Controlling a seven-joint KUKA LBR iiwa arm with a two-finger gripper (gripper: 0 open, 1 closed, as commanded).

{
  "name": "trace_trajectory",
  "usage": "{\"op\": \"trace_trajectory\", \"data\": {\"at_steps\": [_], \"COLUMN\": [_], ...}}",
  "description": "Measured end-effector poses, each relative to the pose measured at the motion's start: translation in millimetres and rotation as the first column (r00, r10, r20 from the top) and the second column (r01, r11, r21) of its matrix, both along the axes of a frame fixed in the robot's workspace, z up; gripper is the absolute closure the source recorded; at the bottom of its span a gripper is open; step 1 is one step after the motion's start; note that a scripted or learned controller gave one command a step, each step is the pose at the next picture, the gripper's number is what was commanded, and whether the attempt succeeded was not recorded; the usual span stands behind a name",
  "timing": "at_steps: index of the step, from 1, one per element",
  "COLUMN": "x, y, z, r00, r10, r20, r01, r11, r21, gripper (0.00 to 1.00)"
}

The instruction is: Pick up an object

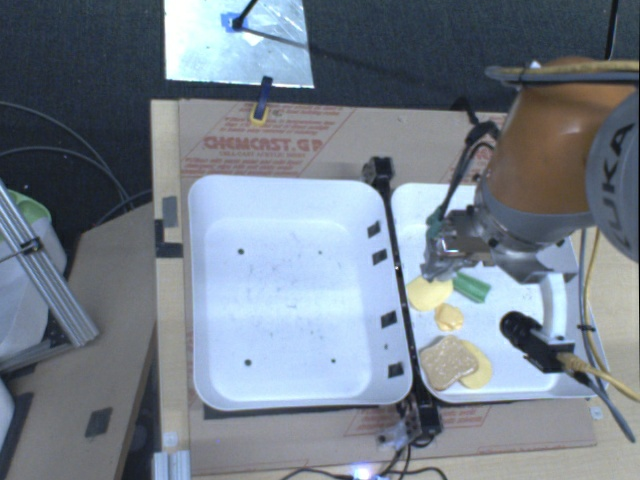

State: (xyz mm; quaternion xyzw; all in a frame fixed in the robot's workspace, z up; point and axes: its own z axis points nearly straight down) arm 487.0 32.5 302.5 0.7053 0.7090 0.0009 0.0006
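The right white bin (415,203) holds several small things. A flat yellow piece (428,294) lies by the bin's left wall, with a smaller yellow lump (449,317) just below it. A green piece (471,288) lies to their right. A tan slice like toast (448,360) rests near the front edge, partly over another yellow piece (481,373). My gripper (443,260) hangs over the bin's left side, directly above the flat yellow piece and the green piece. I see nothing held in it. The arm's orange and grey body hides the bin's right part.
The left white bin (290,288) sits beside the right one, with black clips (380,258) along the shared wall. Both bins rest on a cardboard sheet (265,143). A shiny foil sheet (237,26) lies beyond the bench.
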Motion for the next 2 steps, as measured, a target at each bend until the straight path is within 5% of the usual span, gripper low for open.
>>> {"op": "trace_trajectory", "data": {"at_steps": [1,2], "x": [0.4,0.9], "y": [63.7,59.7], "z": [67.0,74.8], "r00": [1.0,1.0], "r10": [0.006,0.005], "r20": [0.007,0.004], "r01": [-0.006,-0.005], "r11": [1.0,1.0], "r21": [0.004,0.0], "gripper": [1.0,1.0]}}
